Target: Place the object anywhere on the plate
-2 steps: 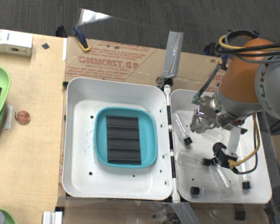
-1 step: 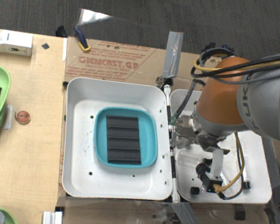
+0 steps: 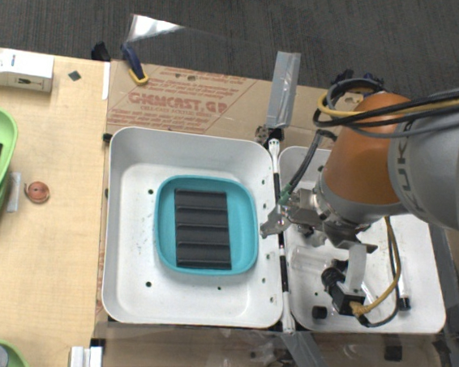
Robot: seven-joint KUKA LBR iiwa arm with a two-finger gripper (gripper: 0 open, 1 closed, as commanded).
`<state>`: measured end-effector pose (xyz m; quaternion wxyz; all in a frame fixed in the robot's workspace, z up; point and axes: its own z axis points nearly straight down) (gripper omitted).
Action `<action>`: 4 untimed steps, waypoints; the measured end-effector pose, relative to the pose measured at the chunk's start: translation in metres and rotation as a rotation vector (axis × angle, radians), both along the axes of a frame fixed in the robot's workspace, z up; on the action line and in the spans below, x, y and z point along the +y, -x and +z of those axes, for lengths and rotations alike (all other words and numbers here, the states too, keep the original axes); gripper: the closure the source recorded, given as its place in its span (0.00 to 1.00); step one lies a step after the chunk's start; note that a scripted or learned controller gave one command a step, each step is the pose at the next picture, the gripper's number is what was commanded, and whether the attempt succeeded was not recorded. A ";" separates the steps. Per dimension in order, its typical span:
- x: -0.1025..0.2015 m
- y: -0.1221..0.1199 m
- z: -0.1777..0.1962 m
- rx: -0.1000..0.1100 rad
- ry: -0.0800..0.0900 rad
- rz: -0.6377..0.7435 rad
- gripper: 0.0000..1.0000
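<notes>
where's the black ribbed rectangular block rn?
In the camera view, the black ribbed rectangular block lies flat in the middle of the teal square plate, which sits inside the left white bin.

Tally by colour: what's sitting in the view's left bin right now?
Teal plate: 1
Black ridged block, lying on the plate: 1
Total: 2

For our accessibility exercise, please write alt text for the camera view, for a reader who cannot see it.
A black ridged block lies on a teal plate in the left white bin. The grey and orange robot arm hangs over the right white bin.
</notes>
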<state>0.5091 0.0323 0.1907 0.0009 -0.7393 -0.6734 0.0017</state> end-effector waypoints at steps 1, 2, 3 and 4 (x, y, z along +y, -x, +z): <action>-0.028 -0.039 0.049 -0.005 0.000 -0.039 0.00; 0.033 -0.010 0.085 -0.001 0.002 -0.086 0.00; 0.014 -0.028 0.242 -0.001 0.002 -0.017 0.00; 0.014 -0.028 0.242 0.000 0.002 -0.017 0.00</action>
